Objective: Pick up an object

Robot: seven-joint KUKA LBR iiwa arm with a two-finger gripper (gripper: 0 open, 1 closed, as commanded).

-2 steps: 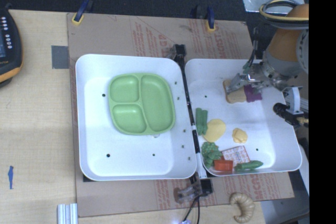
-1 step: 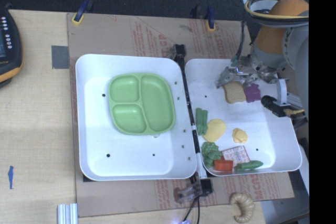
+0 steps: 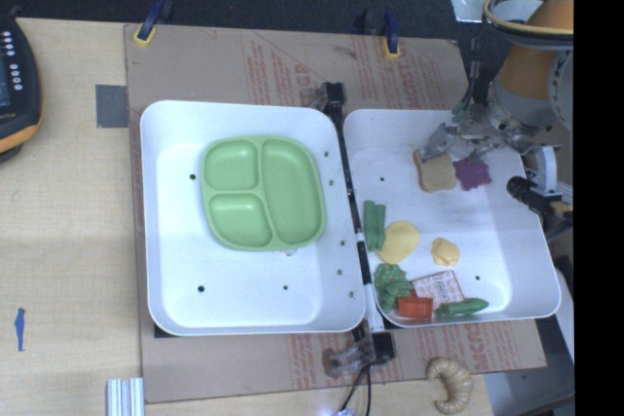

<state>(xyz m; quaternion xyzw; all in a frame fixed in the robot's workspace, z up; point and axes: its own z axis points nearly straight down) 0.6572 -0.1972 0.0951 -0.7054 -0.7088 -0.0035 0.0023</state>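
Lying seemingly beneath claw [image 3: 458,139]: bread slice [image 3: 436,173].

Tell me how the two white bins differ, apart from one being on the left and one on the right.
The left bin holds a single thing, a green divided plate; the right bin holds many small food pieces, such as a slice of bread, a purple piece and yellow lumps. The gripper is over the right bin's far end, not over the left bin. Both bins are shallow, white and round-cornered, side by side.
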